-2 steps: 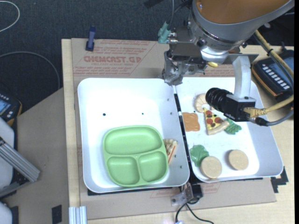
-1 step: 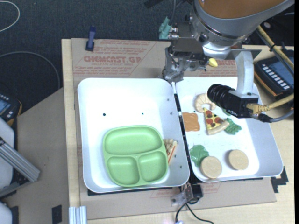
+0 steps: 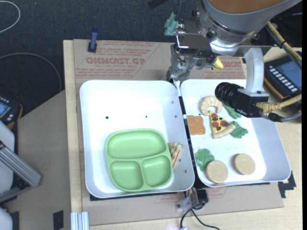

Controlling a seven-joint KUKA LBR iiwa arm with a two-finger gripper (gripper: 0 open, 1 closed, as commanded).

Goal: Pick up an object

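A grey robot arm [image 3: 240, 8] hangs over two white bins [image 3: 96, 99]; its pincer [image 3: 178, 73] hovers above their shared far rim, grip state impossible to tell. Toy food, including a pizza slice [image 3: 220, 124], lies unpicked in the right bin; a green tray [image 3: 138, 158] fills the left.

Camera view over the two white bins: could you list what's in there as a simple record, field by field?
left bin: a green divided tray, with a small pale food toy beside its right edge
right bin: toy foods, namely a pizza slice, an orange-brown slab, a shrimp-like curl, two round tan discs, and green leafy pieces
arm: reaches in from the right, above the bins' far edge
gripper: at the far end of the wall between the bins
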